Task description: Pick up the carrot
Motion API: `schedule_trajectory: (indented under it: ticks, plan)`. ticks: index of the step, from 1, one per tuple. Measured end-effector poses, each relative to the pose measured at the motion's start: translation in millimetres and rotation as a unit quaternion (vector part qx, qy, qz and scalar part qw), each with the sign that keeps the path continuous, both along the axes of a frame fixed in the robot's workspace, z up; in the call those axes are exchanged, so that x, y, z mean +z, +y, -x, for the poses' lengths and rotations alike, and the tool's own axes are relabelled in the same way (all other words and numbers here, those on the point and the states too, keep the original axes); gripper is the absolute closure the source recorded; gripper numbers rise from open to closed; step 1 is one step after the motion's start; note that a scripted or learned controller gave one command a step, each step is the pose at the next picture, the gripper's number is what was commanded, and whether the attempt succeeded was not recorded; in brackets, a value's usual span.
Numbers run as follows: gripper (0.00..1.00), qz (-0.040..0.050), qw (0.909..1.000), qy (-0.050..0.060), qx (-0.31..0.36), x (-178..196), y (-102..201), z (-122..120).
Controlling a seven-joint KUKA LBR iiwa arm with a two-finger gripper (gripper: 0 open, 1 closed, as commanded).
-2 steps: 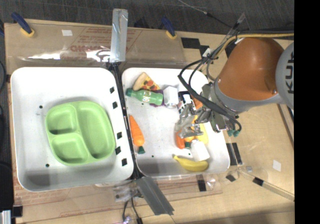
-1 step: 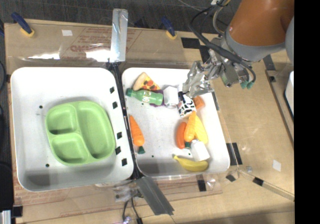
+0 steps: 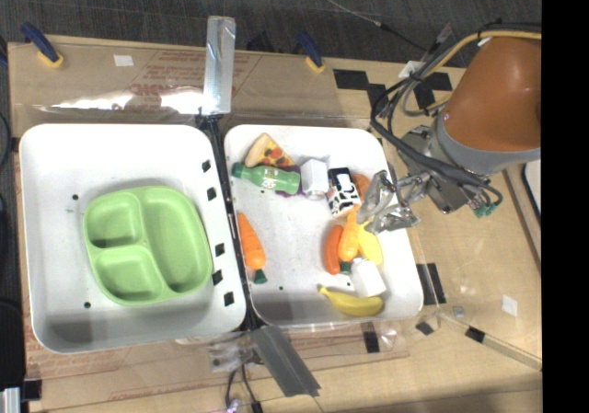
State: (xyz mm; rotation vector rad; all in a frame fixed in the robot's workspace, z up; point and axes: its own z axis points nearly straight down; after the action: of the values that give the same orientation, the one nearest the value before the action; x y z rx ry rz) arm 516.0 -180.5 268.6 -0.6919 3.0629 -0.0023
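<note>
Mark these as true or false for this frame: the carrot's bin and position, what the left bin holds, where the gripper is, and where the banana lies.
1. The carrot lies in the right bin, by its left wall. True.
2. The green plate sits in the right bin. False: it is in the left bin.
3. The gripper hangs over the carrot. False: it is over the right bin's right side, apart from the carrot.
4. The banana lies near the right bin's front edge. True.

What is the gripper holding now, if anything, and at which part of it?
Nothing can be seen held. The gripper sits over the right bin's right side, above the heap of small toys, while the carrot lies apart, by the bin's left wall.
</note>
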Motion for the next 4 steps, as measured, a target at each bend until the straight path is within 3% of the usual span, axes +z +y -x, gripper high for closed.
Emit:
schedule_trajectory:
  ticks: [1,2,3,4]
  plan:
    - [1.0,-0.0005,0.9984,-0.001,-0.057,0,40,-30]
    - [1.0,-0.0005,0.9805,0.001,0.197,8,76,23]
    - [1.0,0.0017,0.9754,-0.002,0.22,69,20,-16]
    - [1.0,-0.0016,0.9383,0.002,0.346,-18,-29,11]
